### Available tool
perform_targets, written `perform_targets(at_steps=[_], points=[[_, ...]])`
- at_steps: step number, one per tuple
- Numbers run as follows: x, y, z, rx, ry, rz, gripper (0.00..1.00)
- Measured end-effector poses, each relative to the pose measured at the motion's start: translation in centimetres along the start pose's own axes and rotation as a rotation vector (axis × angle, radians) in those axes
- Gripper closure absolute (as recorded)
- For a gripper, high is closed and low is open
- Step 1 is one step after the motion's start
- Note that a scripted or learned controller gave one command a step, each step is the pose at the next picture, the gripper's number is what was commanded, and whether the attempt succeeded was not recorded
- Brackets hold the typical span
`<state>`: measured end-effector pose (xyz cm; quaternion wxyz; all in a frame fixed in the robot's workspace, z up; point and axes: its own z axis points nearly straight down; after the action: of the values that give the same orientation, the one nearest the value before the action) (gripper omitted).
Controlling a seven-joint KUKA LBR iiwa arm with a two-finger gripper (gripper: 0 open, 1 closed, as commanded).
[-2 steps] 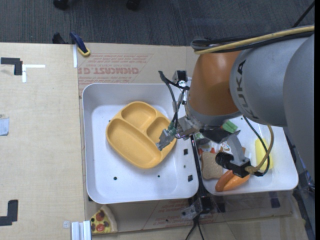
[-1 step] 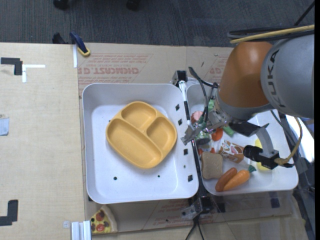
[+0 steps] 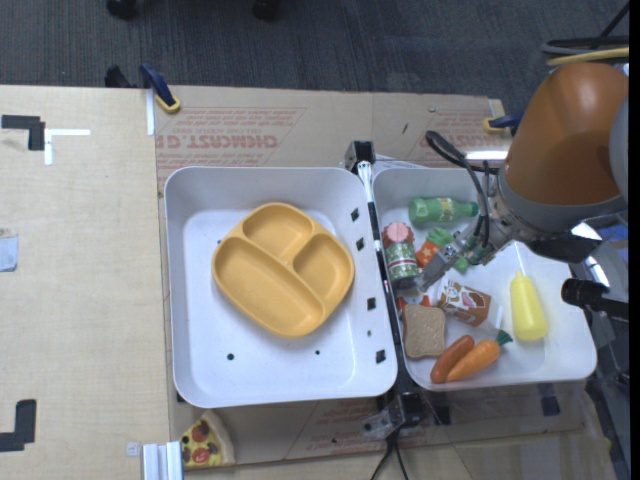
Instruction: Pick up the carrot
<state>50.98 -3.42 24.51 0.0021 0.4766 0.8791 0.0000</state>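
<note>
The carrot, orange with a green top, lies near the front edge of the right bin, close against a reddish sausage-shaped toy on its left. My gripper hangs over the middle of that bin, well behind the carrot and above a small red and green toy. The carrot is not in the gripper.
The right bin also holds a green bottle, a red-lidded can, a bread slice, a printed pouch and a yellow bottle. A yellow divided plate sits in the left bin.
</note>
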Motion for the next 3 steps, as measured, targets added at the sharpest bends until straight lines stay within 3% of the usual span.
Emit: perform_targets(at_steps=[1, 2, 3], points=[[5.7, 0.0, 5.4, 0.001, 0.002, -0.207, 0.00], [1.4, -1.4, 5.2, -0.004, -0.002, -0.939, 0.00], [-4.7, -4.6, -23.9, -0.004, -0.007, -0.934, 0.00]])
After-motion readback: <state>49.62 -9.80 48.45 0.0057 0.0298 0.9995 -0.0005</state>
